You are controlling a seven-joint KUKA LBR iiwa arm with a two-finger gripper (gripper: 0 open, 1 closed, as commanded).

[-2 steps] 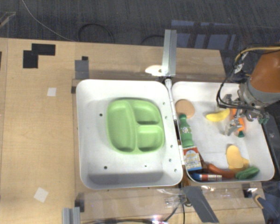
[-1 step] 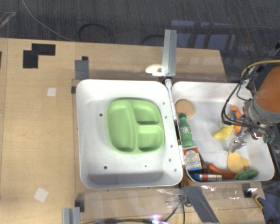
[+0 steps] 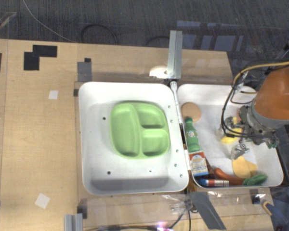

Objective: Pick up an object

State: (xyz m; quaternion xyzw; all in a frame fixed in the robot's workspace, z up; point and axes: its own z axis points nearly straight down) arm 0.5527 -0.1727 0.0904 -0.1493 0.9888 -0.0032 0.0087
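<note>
My gripper [image 3: 240, 149] hangs low over the right part of the right bin [image 3: 207, 96], under the grey wrist and its orange band. A small yellow object [image 3: 228, 139] lies just left of it, partly hidden by cables. A yellow wedge [image 3: 244, 167] sits right below the gripper. A green bottle with a printed label [image 3: 193, 147] lies along the bin's left wall. A tan round piece [image 3: 191, 111] rests above it. A red sausage shape [image 3: 226, 174], a red marker [image 3: 215, 182] and a green item [image 3: 255, 179] lie along the front wall.
The left bin [image 3: 94, 172] holds a light green divided plate [image 3: 139, 130]. A metal post [image 3: 174, 54] stands behind the seam between the bins. Wooden bench surface stretches to the left.
</note>
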